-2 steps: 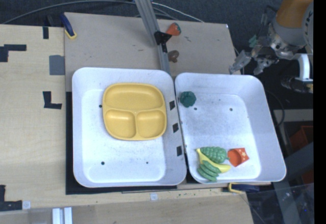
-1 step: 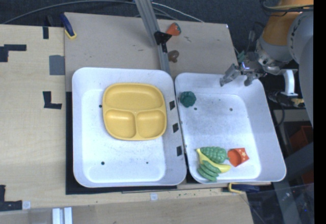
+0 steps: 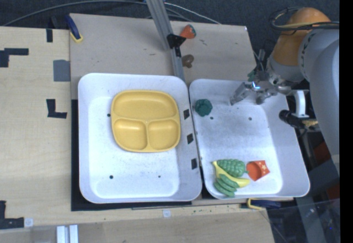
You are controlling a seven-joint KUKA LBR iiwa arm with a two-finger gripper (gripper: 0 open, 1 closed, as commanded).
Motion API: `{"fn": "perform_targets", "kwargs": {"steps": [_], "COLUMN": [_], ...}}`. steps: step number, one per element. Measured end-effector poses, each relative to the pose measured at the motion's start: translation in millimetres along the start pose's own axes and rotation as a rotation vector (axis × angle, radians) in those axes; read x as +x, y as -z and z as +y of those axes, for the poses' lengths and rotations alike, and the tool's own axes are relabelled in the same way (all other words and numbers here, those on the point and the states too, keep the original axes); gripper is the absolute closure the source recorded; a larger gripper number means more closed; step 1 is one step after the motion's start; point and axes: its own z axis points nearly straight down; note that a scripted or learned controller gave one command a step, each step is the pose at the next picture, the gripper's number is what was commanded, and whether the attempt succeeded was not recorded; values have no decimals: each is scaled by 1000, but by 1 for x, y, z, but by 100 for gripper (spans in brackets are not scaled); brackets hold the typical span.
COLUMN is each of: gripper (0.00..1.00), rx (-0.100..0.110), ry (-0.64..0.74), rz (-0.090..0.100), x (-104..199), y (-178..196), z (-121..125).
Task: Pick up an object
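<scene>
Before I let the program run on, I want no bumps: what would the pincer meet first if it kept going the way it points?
Probably the small dark green object in the right bin: the pincer points toward it, though height is unclear.

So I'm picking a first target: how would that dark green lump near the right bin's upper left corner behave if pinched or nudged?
The green lump looks rounded, so a nudge may roll it. It appears small and probably light, so a closing claw could knock it away. It lies alone on the right bin floor, near the wall, which may crowd one side.
</scene>
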Motion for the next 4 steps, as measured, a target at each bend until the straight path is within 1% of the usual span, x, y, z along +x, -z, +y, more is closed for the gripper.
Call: {"fn": "perform_targets", "kwargs": {"steps": [1, 2, 3, 4], "gripper": [100, 100, 100, 100], "rx": [-1, -16, -14, -15], "ry": [1, -1, -1, 0], "rz": [-1, -1, 0, -1], "x": [1, 1, 2, 3], "y": [12, 73, 116, 170], "z": [0, -6, -3, -3]}}
